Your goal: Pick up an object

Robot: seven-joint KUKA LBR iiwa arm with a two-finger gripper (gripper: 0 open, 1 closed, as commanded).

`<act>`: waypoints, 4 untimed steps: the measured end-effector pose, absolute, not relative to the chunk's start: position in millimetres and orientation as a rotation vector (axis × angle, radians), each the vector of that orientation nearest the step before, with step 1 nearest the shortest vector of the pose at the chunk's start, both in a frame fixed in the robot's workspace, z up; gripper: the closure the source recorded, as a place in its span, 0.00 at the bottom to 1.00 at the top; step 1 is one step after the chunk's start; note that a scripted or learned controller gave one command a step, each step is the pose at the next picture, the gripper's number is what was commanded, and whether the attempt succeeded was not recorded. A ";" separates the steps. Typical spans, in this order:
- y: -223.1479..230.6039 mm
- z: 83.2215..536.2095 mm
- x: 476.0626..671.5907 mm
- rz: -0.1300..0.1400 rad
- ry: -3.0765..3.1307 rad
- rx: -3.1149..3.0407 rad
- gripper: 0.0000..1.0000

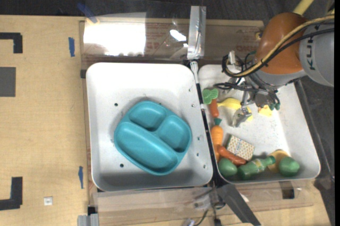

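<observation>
Pale cardboard (37, 113) is covering the bench on the left, and the left white bin (101, 87) is holding a teal divided plate (153, 136). In the right bin (297, 129), toy food is lying along the near edge: a carrot (217, 135), a cracker box (239, 147), a green bottle (255, 165). My gripper (244, 115) is hanging over it near a yellow piece (231, 104), fingers slightly apart, gripping nothing.

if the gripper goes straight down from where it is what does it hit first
Most likely bare floor of the right bin. The gripper points down at a white patch between the yellow item and the tan block. Depth is hard to judge, so it may clip the yellow item.
</observation>
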State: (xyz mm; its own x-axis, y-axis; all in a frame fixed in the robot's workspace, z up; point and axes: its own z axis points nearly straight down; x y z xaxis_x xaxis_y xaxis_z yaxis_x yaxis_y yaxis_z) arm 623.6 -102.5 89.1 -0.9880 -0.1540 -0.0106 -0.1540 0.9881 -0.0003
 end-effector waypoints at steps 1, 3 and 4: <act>-102.6 89.6 601.6 -0.004 3.091 -0.487 0.00; -99.8 89.7 594.9 -0.003 3.055 -0.672 0.00; -94.9 90.2 562.9 -0.004 3.086 -0.495 0.00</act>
State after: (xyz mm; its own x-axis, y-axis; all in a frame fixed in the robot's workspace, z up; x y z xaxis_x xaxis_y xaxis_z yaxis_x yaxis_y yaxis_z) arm 562.9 -94.9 90.2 -0.9498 -0.3125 -0.0152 -0.3125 0.9499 -0.0051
